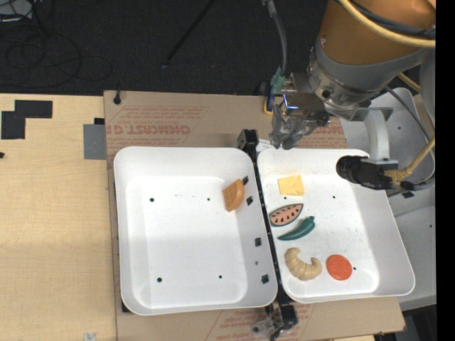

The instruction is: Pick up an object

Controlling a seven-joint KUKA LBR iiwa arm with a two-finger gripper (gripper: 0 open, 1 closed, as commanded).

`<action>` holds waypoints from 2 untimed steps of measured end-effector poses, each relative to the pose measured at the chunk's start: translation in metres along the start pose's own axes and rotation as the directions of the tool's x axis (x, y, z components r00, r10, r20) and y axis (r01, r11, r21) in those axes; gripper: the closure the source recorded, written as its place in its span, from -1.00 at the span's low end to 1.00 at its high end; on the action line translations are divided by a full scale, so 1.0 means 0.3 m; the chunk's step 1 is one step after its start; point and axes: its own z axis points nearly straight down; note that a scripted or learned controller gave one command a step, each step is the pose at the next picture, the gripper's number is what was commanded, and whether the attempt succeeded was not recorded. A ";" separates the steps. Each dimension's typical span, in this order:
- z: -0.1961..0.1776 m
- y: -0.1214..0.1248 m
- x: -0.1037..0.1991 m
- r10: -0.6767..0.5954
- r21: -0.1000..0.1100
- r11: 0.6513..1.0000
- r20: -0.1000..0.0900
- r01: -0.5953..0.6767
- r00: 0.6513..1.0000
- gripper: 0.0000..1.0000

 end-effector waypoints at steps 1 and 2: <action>0.178 -0.246 -0.166 0.001 0.004 1.000 0.000 -0.001 1.000 1.00; -0.085 -0.161 0.003 -0.003 -0.004 1.000 -0.001 0.003 1.000 1.00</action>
